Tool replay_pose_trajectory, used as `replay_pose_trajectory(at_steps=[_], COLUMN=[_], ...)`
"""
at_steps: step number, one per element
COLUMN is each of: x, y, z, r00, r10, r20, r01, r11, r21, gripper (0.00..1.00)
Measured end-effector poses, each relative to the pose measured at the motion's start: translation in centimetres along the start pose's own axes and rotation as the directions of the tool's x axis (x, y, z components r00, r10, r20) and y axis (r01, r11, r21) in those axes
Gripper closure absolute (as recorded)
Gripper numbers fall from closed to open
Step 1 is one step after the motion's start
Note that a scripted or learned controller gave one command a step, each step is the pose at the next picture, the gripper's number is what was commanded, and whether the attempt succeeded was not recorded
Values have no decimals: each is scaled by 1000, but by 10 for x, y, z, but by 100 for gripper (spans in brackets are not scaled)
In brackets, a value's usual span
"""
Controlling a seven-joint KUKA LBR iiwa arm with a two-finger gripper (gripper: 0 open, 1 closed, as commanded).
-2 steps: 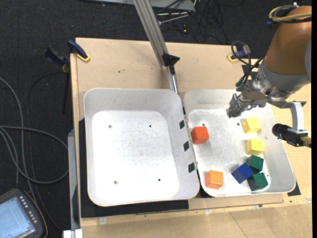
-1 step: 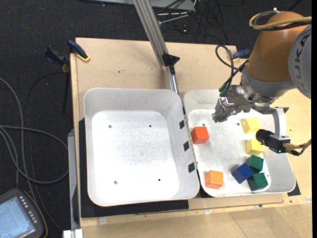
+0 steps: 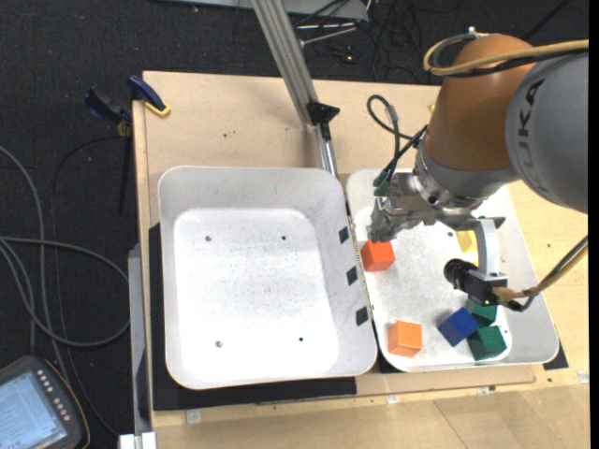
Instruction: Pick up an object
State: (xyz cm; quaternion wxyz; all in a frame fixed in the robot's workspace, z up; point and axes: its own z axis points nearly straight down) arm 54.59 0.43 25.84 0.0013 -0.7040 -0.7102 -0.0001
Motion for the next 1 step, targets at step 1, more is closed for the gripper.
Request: replay_pose_trajectory(at_steps=[1], x=[48], y=[2], z=[4], r00=[1000], r10=[1], r20=[1], r01=[-1], r11=[1000], r21=[-1], gripper=[100])
